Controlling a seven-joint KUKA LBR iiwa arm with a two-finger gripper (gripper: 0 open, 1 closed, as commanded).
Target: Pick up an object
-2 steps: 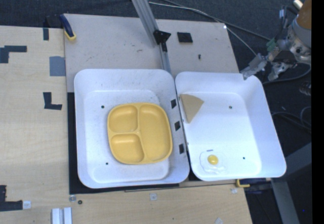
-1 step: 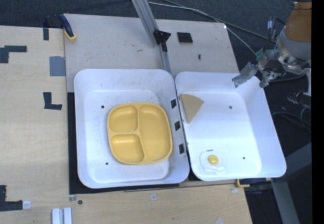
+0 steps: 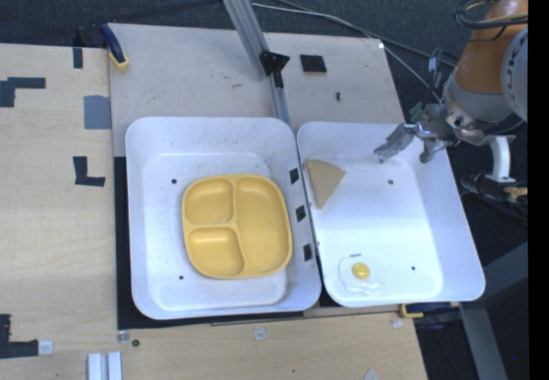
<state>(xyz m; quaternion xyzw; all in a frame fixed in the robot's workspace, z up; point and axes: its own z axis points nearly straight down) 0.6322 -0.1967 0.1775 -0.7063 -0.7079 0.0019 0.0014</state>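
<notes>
While the grey two-finger gripper (image 3: pixel 410 141) hangs over the upper right part of the right-hand shallow white bin (image 3: pixel 455 224), its jaws stand apart, one finger reaching left toward the bin's middle and the other pointing down near the right wall; nothing lies between them. Nearest to the jaws is the tan wedge-shaped flat piece (image 3: pixel 323 181), which lies to their left and a little below in the camera view, against the bin's left wall, its point directed downward along that wall. Farther off, near the bin's bottom edge, sits the small white fried-egg toy with a yellow yolk (image 3: pixel 360 273), well apart from the jaws and almost straight below them in the picture. In the left-hand white bin (image 3: pixel 141 198) rests a yellow three-compartment plastic tray (image 3: pixel 236 226), farthest of all. Gripper height above the bin floor appears moderate, though the slanted view makes this uncertain. The wedge looks the likeliest target, calling for a leftward shift, then a descent.
</notes>
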